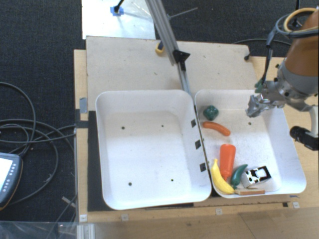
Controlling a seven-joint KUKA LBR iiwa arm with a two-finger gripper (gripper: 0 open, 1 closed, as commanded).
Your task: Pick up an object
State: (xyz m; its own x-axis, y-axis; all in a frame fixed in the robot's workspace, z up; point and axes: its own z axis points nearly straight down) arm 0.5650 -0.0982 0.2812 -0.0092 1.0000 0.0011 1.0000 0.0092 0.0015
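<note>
Overhead, the gripper [255,107] hangs above the right bin [286,148], well apart from the hotdog [216,128]; its grip I can't tell.

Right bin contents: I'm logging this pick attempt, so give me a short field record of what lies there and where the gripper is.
right bin: holds all the objects
far end: dark green item, orange sausage-like item
near end: orange carrot, yellow banana, green pepper-like item, black and white item
gripper: over the bin's far right part, nothing seen in it
left bin: white
</note>
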